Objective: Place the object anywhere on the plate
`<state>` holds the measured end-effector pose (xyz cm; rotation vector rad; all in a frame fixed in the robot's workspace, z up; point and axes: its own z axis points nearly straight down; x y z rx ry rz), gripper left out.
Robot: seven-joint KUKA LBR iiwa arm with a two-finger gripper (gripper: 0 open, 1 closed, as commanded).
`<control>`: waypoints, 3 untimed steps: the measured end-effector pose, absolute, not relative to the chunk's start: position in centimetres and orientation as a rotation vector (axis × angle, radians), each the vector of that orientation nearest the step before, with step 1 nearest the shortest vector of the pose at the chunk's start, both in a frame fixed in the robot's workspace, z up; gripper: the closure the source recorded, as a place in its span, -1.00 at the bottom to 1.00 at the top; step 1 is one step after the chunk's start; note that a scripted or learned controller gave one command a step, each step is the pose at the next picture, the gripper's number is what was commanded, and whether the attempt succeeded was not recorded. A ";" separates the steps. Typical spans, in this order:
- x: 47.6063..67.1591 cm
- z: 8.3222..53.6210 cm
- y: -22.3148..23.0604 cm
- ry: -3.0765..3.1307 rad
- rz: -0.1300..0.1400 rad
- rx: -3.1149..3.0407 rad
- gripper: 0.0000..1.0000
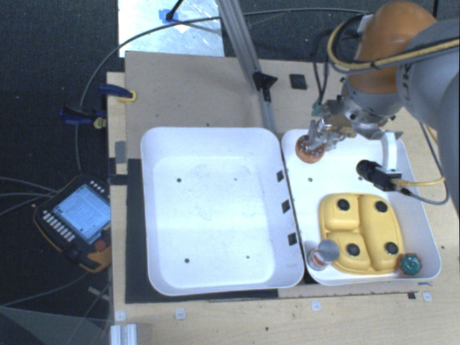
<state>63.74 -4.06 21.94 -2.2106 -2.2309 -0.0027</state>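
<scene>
table [194, 85] carries two white bins | right bin [420, 225] holds your yellow plate [363, 232] (four-sectioned) | hand [316, 141] hangs at that bin's far-left corner, grip state can't be told | brown object [310, 152] lies beneath it, well apart from plate; probably light, stiff, so pinch across its sides

You see a yellow sectioned plate [361, 233] lying flat in the right bin, and a small brown object [310, 152] near that bin's far left corner.

Yellow plate [361, 233] with black dots, white bins [208, 207], teal object [410, 264], orange-banded grey arm [402, 42]
</scene>
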 end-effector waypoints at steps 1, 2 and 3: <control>62.9 22.5 1.8 -2.232 -0.004 -2.210 1.00; 60.9 23.4 6.2 -2.231 -0.003 -2.209 1.00; 59.7 22.6 11.9 -2.232 -0.002 -2.208 1.00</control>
